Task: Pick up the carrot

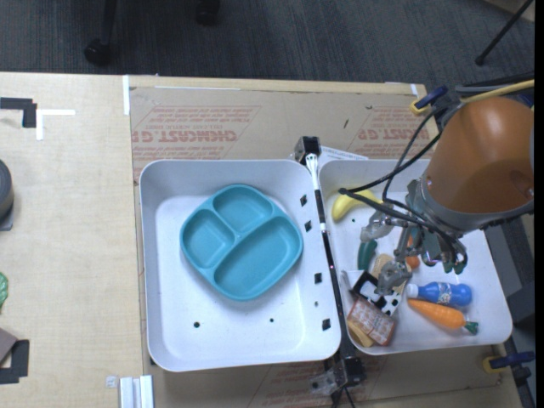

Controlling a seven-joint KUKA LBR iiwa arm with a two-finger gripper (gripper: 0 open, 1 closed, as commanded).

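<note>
We see the carrot lying near the front edge of the right bin, just below a blue bottle. The gripper hangs to the carrot's left; whether it holds anything we cannot tell. A blue plate occupies the left bin.

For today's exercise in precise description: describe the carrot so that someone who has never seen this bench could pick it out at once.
Start at the right bin, the one the grey and orange arm hangs over, not the left bin holding the blue divided plate. Look to its near right corner: the carrot lies there on its side, just below a blue and white bottle. It is the long orange tapered piece with a green end.
</note>
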